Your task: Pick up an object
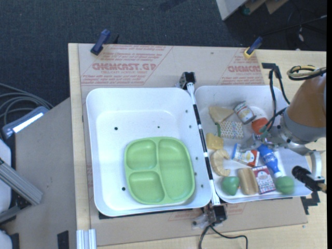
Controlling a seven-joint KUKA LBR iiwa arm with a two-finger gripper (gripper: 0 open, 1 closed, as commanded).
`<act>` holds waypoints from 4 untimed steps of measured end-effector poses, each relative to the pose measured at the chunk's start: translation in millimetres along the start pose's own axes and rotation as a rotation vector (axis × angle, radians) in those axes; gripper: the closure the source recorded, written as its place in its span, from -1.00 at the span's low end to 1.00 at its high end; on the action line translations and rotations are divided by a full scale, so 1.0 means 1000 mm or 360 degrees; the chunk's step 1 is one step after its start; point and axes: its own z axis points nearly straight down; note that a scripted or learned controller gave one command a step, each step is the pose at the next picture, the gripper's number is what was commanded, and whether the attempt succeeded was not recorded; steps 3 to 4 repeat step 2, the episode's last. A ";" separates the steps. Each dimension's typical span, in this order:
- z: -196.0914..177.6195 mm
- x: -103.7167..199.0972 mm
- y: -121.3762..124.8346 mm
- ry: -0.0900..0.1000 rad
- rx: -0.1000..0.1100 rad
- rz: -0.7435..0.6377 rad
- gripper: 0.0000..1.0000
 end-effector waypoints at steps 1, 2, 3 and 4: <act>-0.011 0.000 0.002 -0.0004 -0.0010 0.0000 1.00; -0.097 0.100 0.015 0.0005 0.0008 -0.0004 1.00; -0.097 0.100 0.015 0.0005 0.0008 -0.0004 1.00; -0.097 0.100 0.015 0.0005 0.0008 -0.0004 1.00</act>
